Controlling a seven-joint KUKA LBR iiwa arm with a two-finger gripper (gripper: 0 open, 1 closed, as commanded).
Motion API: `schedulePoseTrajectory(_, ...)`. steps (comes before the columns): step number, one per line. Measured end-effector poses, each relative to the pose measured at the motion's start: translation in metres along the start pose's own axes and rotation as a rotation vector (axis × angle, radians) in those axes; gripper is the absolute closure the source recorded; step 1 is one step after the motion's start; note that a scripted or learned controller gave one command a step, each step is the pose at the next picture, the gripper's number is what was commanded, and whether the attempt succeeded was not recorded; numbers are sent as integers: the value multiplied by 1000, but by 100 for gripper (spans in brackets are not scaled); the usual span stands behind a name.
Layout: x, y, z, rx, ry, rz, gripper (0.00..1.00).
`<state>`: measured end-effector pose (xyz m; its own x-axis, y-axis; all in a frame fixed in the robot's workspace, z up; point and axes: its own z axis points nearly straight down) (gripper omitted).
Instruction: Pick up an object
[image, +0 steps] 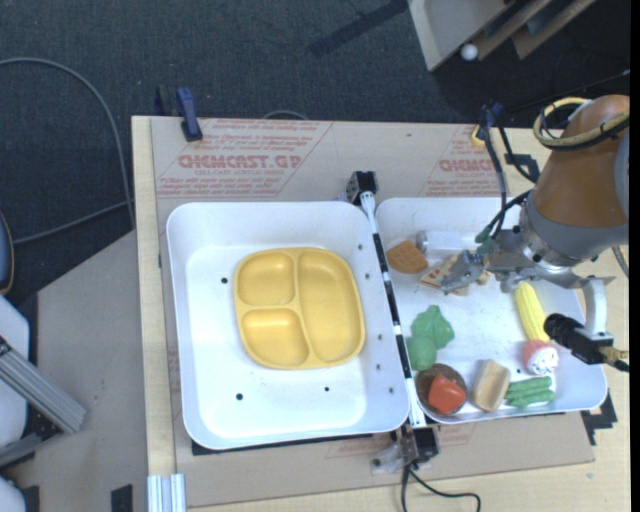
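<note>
Right bin (590, 400) partly behind the arm (575, 190), end effector (462, 272) low, its grip seemingly indiscernible amid clutter.

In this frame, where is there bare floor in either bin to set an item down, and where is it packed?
Bare white floor rings the yellow three-compartment plate in the left bin, widest along its left and bottom sides. In the right bin, one patch lies between the green leafy toy and the yellow corn cob. Its bottom edge and the area by the gripper are crowded.

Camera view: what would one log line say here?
arm: over right white bin | gripper: low beside round brown cookie | yellow divided plate: left white bin
</note>
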<state>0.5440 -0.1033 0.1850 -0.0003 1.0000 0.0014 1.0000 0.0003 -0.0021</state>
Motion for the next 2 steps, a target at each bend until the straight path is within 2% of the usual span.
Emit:
schedulePoseTrajectory(1, -83, 29, 9, -4, -4, 1, 0)
schedulePoseTrajectory(2, -112, 24, 83, -1, -1, 1, 0)
